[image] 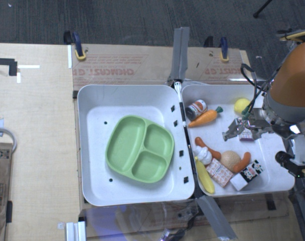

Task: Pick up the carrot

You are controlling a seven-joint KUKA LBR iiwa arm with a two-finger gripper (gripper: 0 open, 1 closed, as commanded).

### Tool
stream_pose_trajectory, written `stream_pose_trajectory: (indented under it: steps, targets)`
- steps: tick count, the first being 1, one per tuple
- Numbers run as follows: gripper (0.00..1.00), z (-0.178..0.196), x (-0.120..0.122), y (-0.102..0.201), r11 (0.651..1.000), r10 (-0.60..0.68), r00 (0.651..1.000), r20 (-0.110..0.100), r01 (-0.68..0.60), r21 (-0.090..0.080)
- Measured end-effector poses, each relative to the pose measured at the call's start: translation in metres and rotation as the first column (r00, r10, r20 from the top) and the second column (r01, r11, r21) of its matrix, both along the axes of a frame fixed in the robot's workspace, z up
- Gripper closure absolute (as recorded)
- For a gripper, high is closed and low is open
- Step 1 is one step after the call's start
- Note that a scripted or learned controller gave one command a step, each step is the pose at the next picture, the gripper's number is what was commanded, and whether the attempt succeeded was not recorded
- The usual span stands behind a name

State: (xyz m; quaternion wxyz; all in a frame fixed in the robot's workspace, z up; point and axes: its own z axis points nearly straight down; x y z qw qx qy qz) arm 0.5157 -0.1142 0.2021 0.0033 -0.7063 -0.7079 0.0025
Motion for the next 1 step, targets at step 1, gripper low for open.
stream_pose_trajectory:
  steps: [1]
  targets:
    - [0.0, -0.0139, -0.0119, 0.0354, 1.0, 0.027, 1.0, 0.001, -0.027, -0.001]
